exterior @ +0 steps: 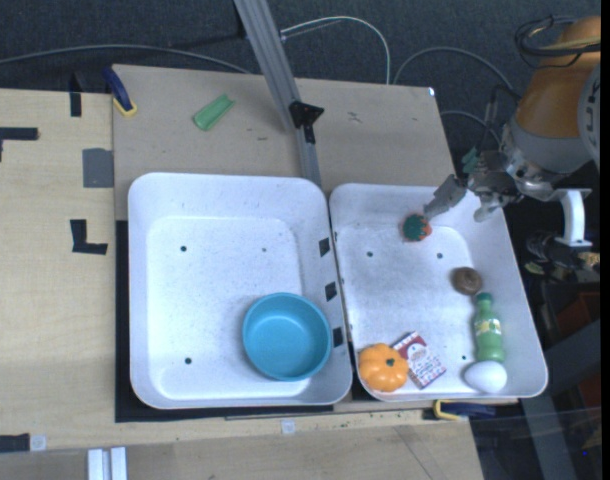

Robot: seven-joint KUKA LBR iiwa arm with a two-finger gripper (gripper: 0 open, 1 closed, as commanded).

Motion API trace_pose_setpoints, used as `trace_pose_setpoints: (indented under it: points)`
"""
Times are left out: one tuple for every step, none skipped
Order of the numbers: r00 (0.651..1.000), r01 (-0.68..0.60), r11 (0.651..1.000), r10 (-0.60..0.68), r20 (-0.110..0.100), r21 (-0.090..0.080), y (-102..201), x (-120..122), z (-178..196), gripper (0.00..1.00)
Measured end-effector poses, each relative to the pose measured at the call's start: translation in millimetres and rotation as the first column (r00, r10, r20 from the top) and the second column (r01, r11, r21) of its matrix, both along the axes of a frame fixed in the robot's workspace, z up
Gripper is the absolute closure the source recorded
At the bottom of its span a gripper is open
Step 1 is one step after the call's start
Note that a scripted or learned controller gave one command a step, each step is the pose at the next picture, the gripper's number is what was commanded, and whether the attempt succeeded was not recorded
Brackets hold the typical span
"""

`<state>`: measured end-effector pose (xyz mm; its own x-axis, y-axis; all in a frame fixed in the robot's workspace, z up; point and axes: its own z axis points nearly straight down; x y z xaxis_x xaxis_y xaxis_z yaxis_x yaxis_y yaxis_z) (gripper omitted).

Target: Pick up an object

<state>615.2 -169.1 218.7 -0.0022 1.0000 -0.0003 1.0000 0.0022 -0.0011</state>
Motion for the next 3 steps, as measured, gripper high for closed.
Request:
trace_pose_setpoints:
  points:
    - [1.0,0.0,1.0,0.0,0.0,0.0,0,0,0,0.0]
    - [1.0,0.0,1.0,0.0,-0.005,0.0,10,2,-50,0.0]
    - [1.0,0.0,1.0,0.0,-0.005,0.0,15,0,-95,0.0]
